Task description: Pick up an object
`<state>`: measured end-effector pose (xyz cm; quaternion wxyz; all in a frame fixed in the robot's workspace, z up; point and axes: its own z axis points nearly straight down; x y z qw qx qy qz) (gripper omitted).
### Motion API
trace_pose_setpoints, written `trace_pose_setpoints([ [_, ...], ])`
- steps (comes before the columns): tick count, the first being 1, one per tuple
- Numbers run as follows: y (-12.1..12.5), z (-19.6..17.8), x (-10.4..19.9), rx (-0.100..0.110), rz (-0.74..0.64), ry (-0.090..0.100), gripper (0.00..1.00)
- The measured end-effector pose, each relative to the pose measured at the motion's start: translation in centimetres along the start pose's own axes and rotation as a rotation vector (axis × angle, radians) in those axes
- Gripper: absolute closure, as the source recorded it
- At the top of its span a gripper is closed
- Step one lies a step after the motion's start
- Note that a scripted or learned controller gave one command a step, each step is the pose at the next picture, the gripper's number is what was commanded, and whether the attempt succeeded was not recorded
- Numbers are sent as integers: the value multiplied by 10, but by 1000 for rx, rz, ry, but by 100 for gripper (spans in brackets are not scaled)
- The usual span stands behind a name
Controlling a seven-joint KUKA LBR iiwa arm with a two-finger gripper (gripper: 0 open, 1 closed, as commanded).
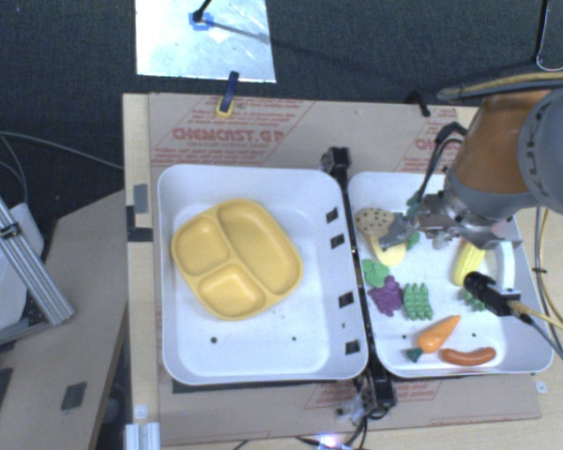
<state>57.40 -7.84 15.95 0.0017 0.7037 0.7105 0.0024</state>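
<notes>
Currently the gripper [400,234] sits low over the far-left part of the right bin [525,345], at the end of the grey arm [507,157] reaching in from the right edge. Whether it is wide, narrow or holding anything cannot be told; its tip overlaps a pale yellow piece [391,252] just beside a speckled cookie [372,219].

Other toy foods in that bin: a green broccoli [374,274] and purple grapes [387,295] along the left wall, a green ridged piece [417,301] just beside the grapes, a carrot [435,334] and a sausage [467,355] near the front edge, and a yellow corn [466,262] toward the right side.

The left bin [188,345] carries a yellow divided plate [235,258] near its centre.
</notes>
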Motion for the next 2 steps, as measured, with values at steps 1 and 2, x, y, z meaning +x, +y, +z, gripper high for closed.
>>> trace_pose_setpoints([
  [1,-33,76,-23,1,14,0,0],
  [2,-88,-30,39,3,3,2,0],
])
